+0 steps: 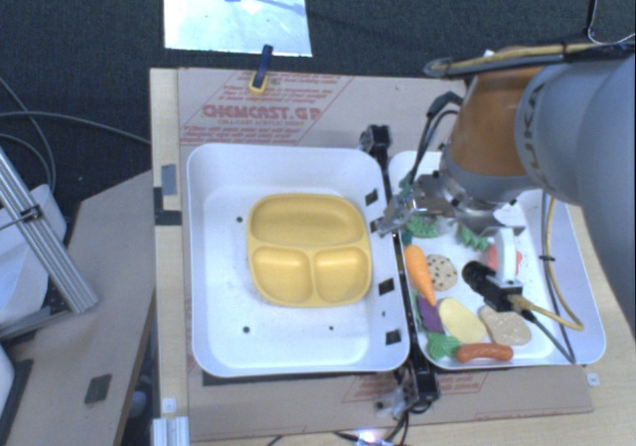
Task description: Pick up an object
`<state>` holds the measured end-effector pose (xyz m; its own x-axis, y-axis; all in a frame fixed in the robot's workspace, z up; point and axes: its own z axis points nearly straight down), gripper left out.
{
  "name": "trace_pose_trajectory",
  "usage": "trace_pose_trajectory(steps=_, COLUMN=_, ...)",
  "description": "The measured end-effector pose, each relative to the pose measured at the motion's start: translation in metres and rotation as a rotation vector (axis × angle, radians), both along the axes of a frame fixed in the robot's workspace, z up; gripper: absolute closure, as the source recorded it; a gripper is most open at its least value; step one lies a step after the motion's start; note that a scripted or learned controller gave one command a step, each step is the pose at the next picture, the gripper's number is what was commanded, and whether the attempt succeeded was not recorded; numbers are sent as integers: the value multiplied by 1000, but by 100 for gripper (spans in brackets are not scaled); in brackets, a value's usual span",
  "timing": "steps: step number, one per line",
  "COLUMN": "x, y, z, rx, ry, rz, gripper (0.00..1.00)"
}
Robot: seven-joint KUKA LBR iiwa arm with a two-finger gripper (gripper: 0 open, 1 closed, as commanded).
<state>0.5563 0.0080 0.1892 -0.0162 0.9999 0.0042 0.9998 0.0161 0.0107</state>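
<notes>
The right bin (588, 333) holds several toy foods: an orange carrot (420, 275), a speckled cookie (443, 273), a purple piece (429, 313), a pale yellow piece (459, 319), a tan cracker (507, 327), a red sausage (485, 353) and a small green piece (440, 345). My gripper (415, 208) hangs low at the bin's upper left, just above a green leafy toy (423, 228). The arm's wrist hides the back of this bin. A second green piece (469, 233) and a red-and-white piece (494, 257) peek out beside the wrist.
The left bin (214, 265) holds a yellow divided plate (308, 247). Black clips sit along the wall between the two bins (397, 265). A blue-and-yellow tool (261, 72) lies on the cardboard behind the bins.
</notes>
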Motion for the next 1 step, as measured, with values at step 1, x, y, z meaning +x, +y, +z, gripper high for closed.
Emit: trace_pose_trajectory(steps=1, x=-2, y=-9, z=6, rx=-4, ry=7, rz=-9, gripper=100)
